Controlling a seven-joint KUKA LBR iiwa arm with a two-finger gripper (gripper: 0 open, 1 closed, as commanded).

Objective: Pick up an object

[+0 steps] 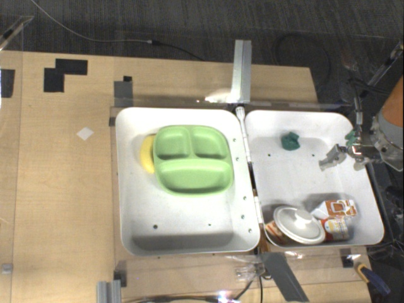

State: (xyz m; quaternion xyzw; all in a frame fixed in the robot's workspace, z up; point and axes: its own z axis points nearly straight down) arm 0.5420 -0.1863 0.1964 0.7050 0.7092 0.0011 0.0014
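Lowest in frame, a silver round lid (298, 225) and a red-orange printed packet (336, 217) sit in the right white bin (278, 169); a small teal lump (290, 141) lies upper middle. Two-finger gripper (344, 153) hovers at right, jaws apart, holding nothing, so picking isn't done yet.

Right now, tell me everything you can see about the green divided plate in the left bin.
The green divided plastic plate is a rounded rectangle, pale matte green, with two small compartments on its far side and one long one on its near side. It sits flat, right side up, in the left white bin, towards the far half. Its left edge overlaps a yellow object, mostly hidden beneath it. Nothing lies in its compartments.
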